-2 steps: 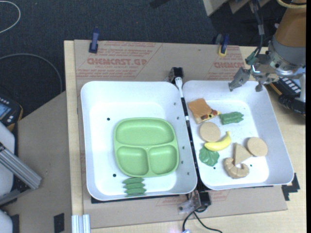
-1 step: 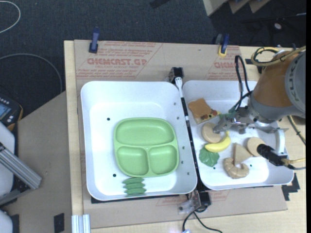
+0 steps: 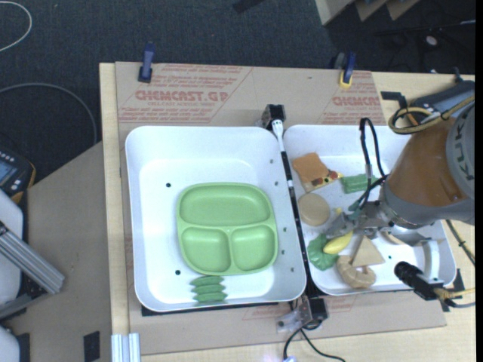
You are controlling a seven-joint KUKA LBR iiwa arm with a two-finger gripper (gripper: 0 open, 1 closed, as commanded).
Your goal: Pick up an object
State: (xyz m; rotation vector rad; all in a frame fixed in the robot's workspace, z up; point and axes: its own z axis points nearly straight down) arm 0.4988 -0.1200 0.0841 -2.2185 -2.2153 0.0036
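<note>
- I see a pale wooden bench top (image 3: 226,89) with red lettering printed on its far part, standing on dark grey carpet (image 3: 113,21).
- A blue clamp (image 3: 146,63) and a yellow-and-blue clamp (image 3: 346,69) grip the bench's far edge.
- Two shallow white bins sit side by side: the left bin (image 3: 147,202) and the right bin (image 3: 317,136), touching along a dark centre seam.
- The left bin holds a light green three-compartment plastic plate (image 3: 226,227), with a small ridged green piece (image 3: 208,288) just near of it.
- The right bin holds the loose items: an orange-brown toy block (image 3: 313,170) at the far side, a green bar (image 3: 353,182) beside it, a round tan disc (image 3: 314,210), a yellow banana-shaped piece (image 3: 337,243) lying on a green leafy piece (image 3: 320,256), a tan wedge (image 3: 368,255) and a beige ring-shaped piece (image 3: 356,275) nearest.
- The grey arm with its orange band (image 3: 426,172) leans in from the right, covering the bin's right half.
- The two-finger gripper (image 3: 355,221) sits low among the items, just beside the banana piece and the disc; I cannot tell how the claw stands.
- A black cable (image 3: 367,145) loops above it.
</note>
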